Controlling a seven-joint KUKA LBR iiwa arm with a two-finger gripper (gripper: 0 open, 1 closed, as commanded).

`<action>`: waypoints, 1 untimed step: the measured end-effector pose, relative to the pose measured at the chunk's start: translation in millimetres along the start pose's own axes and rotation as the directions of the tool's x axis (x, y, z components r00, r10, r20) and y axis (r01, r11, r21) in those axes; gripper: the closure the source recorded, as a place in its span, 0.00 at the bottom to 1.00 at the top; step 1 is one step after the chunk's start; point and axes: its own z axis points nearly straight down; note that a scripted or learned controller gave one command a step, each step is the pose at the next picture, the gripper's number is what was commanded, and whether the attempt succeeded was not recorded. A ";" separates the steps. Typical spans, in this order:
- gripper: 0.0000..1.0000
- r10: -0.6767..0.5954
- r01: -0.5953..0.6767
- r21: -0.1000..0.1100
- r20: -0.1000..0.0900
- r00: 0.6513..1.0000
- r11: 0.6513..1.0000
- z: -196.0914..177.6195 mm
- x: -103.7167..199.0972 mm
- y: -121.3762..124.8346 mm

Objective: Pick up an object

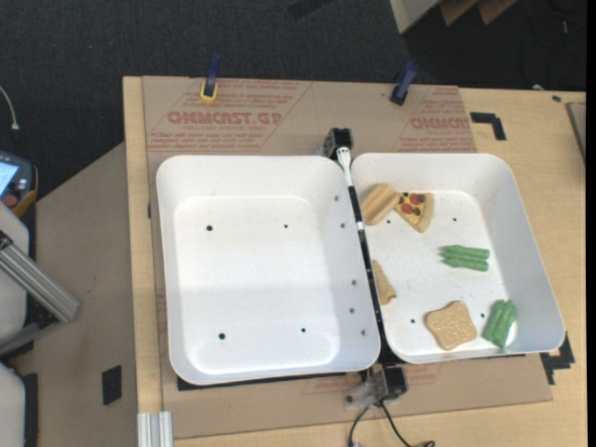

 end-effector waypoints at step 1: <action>0.00 0.000 0.000 0.001 0.000 1.000 1.000 0.4 0.0 0.0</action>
